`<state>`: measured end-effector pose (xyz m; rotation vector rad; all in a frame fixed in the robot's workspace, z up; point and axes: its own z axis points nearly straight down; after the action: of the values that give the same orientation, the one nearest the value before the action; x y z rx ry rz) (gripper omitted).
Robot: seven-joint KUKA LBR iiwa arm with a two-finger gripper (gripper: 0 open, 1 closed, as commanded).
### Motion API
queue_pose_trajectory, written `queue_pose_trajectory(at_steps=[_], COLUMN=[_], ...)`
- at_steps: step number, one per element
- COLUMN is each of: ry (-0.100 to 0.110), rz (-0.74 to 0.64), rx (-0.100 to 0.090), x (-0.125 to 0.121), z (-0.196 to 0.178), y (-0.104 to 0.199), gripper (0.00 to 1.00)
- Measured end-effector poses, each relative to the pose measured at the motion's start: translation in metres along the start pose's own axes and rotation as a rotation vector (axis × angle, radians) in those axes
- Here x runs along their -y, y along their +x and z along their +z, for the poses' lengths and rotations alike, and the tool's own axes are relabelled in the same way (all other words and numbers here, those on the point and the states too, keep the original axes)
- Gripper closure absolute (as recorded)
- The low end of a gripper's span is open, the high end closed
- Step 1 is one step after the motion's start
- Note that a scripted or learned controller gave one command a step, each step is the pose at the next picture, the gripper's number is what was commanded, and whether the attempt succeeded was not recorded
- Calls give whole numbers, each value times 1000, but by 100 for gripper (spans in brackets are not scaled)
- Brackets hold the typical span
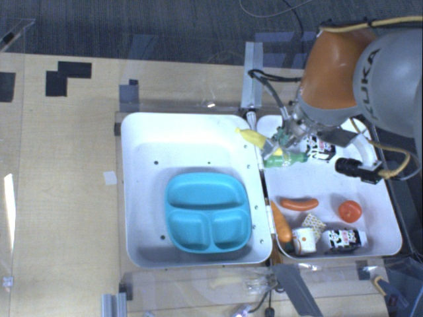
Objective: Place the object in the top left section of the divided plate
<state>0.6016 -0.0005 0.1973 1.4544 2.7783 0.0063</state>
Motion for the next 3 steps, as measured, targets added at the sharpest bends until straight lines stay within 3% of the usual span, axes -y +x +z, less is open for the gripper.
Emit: queue_pose_trajectory(at_steps=[1, 2, 3], ry=[1, 1, -1], rz=[-170, -169, -110], rx=[-2, -1, -1], x=[-15, -15, -82], z=[12, 12, -7], y=[66, 66, 97], gripper=[100, 0, 0])
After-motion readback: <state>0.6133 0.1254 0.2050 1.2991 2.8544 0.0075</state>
